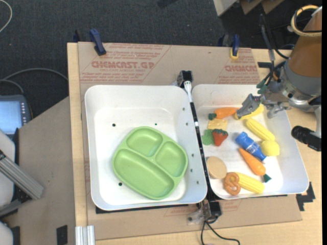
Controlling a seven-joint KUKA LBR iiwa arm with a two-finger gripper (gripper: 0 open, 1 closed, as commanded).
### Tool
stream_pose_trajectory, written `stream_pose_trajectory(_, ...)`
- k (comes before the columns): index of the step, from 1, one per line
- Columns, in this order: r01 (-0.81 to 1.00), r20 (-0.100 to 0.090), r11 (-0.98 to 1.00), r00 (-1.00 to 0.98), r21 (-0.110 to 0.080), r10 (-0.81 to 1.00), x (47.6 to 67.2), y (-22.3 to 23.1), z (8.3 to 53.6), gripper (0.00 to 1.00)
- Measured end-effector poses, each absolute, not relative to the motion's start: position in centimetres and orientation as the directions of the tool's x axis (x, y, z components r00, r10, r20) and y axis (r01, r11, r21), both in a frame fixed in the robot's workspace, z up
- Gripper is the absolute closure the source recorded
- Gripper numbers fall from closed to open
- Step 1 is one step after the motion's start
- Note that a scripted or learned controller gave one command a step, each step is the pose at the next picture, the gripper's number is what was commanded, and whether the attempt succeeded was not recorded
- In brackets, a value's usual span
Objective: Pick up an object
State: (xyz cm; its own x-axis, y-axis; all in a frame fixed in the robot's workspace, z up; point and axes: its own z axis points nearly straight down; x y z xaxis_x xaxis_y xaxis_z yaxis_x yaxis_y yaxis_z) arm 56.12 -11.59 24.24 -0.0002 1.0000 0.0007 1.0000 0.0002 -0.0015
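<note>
**Here, the arm leans over the toy-food bin**

Here I see the table (pixel 153 60) carrying two shallow white bins side by side. The left bin (pixel 97 137) sits in the centre-left of the frame and holds a green divided plate (pixel 149 162), lying flat toward its lower half. The right bin (pixel 299 167) sits centre-right and holds a scatter of toy food.

The arm (pixel 306 55) comes in from the upper right of the frame. Its hand (pixel 255 107) is low over the upper part of the right bin. I cannot tell whether it is released or clenched, because the metal parts blur together there.

Just beside the hand, toward the left, lies a small carrot (pixel 226 112). Below the hand a corn cob (pixel 259 128) lies at a slant, with a lemon (pixel 271 147) just past its lower end. A blue bottle (pixel 248 144) lies near the bin's middle, touching a larger carrot (pixel 252 162) below it. Against the bin's left wall sit a strawberry (pixel 219 136) and a green piece (pixel 208 138). Near the lower edge are a tan round cookie (pixel 216 167), a pretzel (pixel 231 183) and a second corn cob (pixel 251 182).
</note>
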Motion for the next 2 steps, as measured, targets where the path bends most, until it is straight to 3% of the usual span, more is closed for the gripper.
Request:
stream_pose_trajectory(1, 1.000, 0.004, -0.001, 0.001, 0.000, 1.000, 59.8, -12.6, 7.9, 0.00)
stream_pose_trajectory(2, 1.000, 0.002, 0.001, -0.001, -0.007, 1.000, 65.0, -11.2, 8.4, 0.00)
